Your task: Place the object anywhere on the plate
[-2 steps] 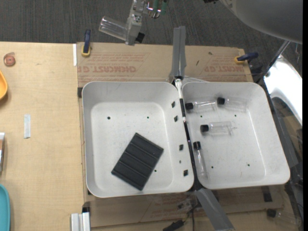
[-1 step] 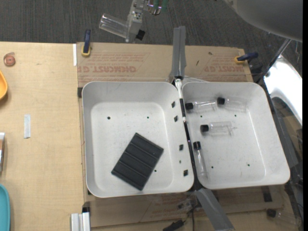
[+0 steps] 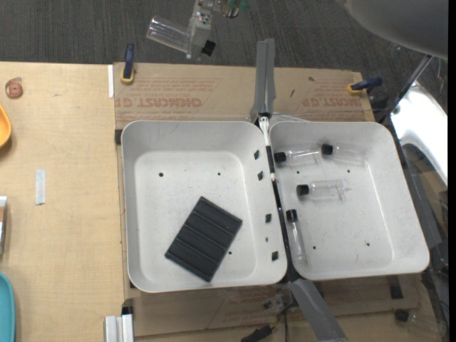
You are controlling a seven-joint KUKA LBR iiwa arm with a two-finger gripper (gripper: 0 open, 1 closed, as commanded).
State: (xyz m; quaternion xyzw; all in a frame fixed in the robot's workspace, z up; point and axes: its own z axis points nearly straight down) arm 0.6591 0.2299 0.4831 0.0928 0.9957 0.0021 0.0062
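**Clear vial held high, beyond the bins' far edge**

The gripper (image 3: 197, 37) hangs at the top of the camera view, its slim metal fingers closed on a clear vial (image 3: 165, 31) near the vial's black cap. The vial is a see-through cylinder lying almost level, its body sticking out to the view's left of the fingers. It shows against the dark ribbed floor, past the far edge of the cardboard sheet (image 3: 178, 98) under the bins.

The plate (image 3: 204, 238) lies flat in the left bin (image 3: 128, 191), well apart from the vial. It is a matt black rectangle with raised ribs, turned at a slant.

Three more capped vials lie in the right bin (image 3: 410, 191): one (image 3: 306, 154) near the far wall, one (image 3: 322, 189) in the middle, one (image 3: 294, 234) along the inner wall. Both bins are smooth white plastic with rounded corners and dark specks. Two blue-and-yellow clamps (image 3: 128, 66) pin the cardboard to the pale wooden bench (image 3: 57, 191).
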